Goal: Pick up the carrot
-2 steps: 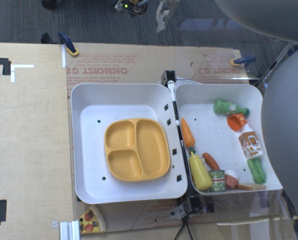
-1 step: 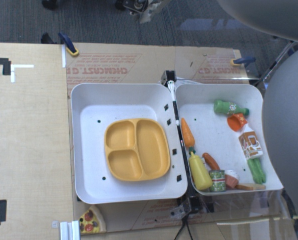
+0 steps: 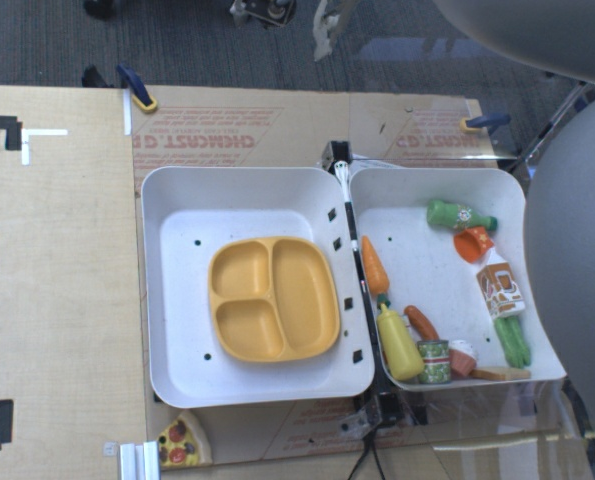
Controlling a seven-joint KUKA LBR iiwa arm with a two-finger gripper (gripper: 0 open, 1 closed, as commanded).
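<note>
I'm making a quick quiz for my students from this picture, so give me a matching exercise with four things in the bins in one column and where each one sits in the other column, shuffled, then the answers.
Things:
1. carrot
2. yellow divided plate
3. green bottle
4. yellow squeeze bottle

Places:
A. far end of the right bin
B. middle of the left bin
C. right bin's near left corner
D. against the right bin's left wall, halfway along

Pairs: 1-D, 2-B, 3-A, 4-C
</note>
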